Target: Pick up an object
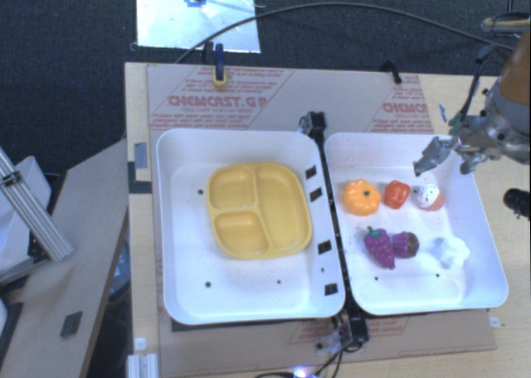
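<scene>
Plywood-coloured surface point(274, 90) carries a clear sheet printed with red "CHEMCAST GP" lettering, and on it two shallow white bins sit side by side, their inner edges touching along a black hinge-like strip. The left bin point(182, 285) holds a yellow divided tray point(257, 209) with three compartments, lying near its centre. The right bin point(477, 285) holds small toy foods: an orange pumpkin point(362, 196) near its left edge, a red pepper point(397, 194) just beside it, and a white spotted piece point(427, 196) just right of that. Nearer the front edge lie a purple grape bunch point(380, 247), touching a dark reddish piece point(406, 244), and a white lump point(452, 251) toward the right edge.

The gripper point(449, 157) hangs above the back right part of the right bin, its jaws spread apart with nothing between them. Dark carpet lies behind the surface, with a pale square panel point(199, 3) on it and a black cable arcing across.
</scene>
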Controlling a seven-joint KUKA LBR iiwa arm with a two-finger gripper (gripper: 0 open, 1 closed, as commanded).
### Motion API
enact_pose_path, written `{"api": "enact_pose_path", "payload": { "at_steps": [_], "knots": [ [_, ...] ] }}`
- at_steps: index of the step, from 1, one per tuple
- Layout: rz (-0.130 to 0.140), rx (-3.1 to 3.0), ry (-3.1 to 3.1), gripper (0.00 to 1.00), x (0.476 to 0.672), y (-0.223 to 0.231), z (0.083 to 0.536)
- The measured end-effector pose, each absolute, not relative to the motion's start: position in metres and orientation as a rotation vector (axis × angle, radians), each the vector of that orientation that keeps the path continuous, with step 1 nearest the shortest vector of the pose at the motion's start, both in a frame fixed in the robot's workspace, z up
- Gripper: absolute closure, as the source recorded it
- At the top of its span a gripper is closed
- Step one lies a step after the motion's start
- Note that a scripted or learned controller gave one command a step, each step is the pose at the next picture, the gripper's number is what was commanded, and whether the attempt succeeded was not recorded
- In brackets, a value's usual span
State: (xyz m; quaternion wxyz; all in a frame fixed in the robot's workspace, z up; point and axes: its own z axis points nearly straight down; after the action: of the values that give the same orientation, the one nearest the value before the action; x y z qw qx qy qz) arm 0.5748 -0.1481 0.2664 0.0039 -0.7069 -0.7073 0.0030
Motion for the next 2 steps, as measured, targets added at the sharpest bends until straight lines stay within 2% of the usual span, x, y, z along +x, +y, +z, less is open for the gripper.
{"api": "enact_pose_path", "payload": {
  "at_steps": [1,2],
  "knots": [
    [-0.001,-2.219,-2.226,0.00,0.577,-0.148,0.273],
    [0.001,-2.220,-2.223,0.00,0.574,-0.150,0.231]
  ]
}}
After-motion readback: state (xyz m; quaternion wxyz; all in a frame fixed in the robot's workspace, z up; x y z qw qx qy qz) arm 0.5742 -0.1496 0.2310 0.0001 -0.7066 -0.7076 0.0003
